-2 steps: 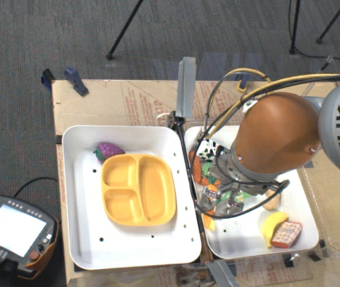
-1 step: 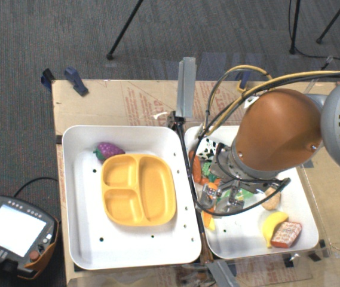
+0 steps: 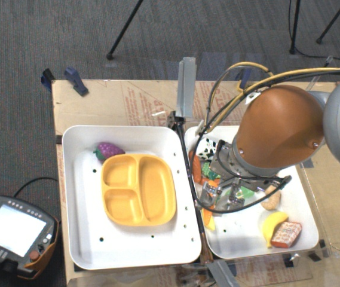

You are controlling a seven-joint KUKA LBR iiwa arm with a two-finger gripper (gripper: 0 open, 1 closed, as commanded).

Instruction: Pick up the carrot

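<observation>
Camera view. The arm [image 3: 283, 127] reaches in from the right and hangs low over the left part of the right bin [image 3: 304, 226]. Its orange band hides most of the wrist below it. The gripper [image 3: 220, 193] sits among cables and toy items near the bin's left wall. Whether it is open, closed or holding anything cannot be told.

The carrot [image 3: 197, 171] appears as an orange strip lying along the left wall of the right bin, just beside the gripper. An orange piece lower down, near the same wall, may or may not be part of it.

Other items in the right bin: a banana [image 3: 272, 226] and a red box [image 3: 287, 234] at the lower right, and a tan item [image 3: 271, 201] near the arm. The left bin [image 3: 80, 220] holds a yellow divided plate [image 3: 138, 189] with purple grapes [image 3: 109, 150] at its upper left corner.

Risks. The carrot lies tight against the wall, so a finger may strike the rim or slip off. Green and white items crowd beside it and could be taken instead. Loose cables may snag.

Clearance. Open floor lies at the lower middle of the right bin. The dividing wall closes off the left side.
</observation>
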